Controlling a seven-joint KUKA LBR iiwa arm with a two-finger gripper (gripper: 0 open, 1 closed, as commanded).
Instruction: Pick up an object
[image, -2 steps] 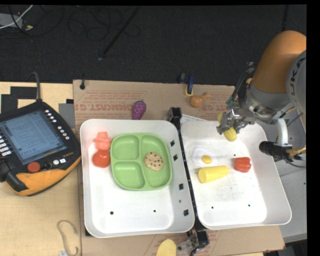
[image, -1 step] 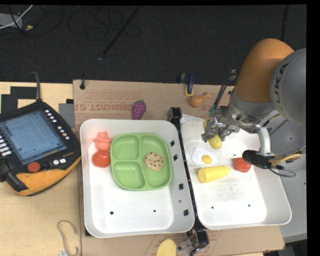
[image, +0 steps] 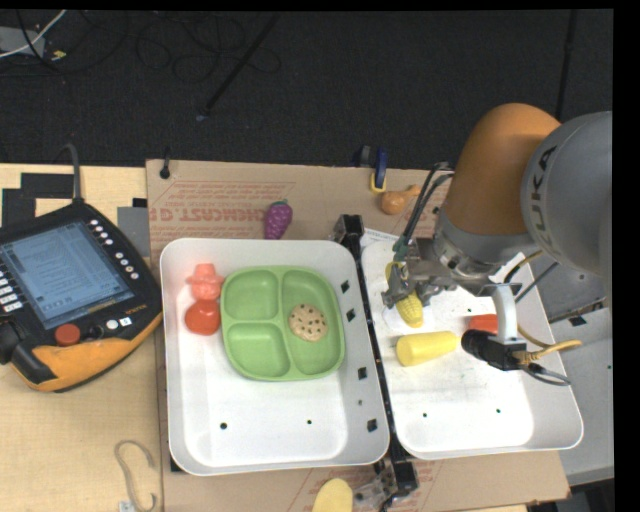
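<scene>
Corn piece (image: 410, 311), small and yellow, lies in the right bin (image: 500, 425) near that bin's far-left corner, directly under the pincer (image: 405, 290). The pincer's dark fingers stand over the corn and appear to straddle it, but whether they are apart or pressed on it cannot be told from this angle.

Nearest the viewer, a yellow lump (image: 333, 495) sits on the surface just outside the bins' near edge. In the right bin, a yellow cylinder (image: 427, 347) lies just beside the corn on its near side, and an orange piece (image: 482, 323) lies towards the right edge.

In the left bin (image: 200, 430), a green divided plate (image: 280, 325) carries a cookie (image: 308, 322); a red and pink toy (image: 203, 300) stands by the left edge.

Beyond the bins, a purple object (image: 278, 218) and an orange-brown object (image: 397, 200) rest on the cardboard (image: 220, 200). A teach pendant (image: 70, 290) lies at the surface's left edge.

For a sound grasp, the fingers should likely centre on the corn across its narrow width, descend close to the bin floor, and close fully before lifting. The cylinder nearby may be nudged; a straight vertical lift would probably avoid it.
</scene>
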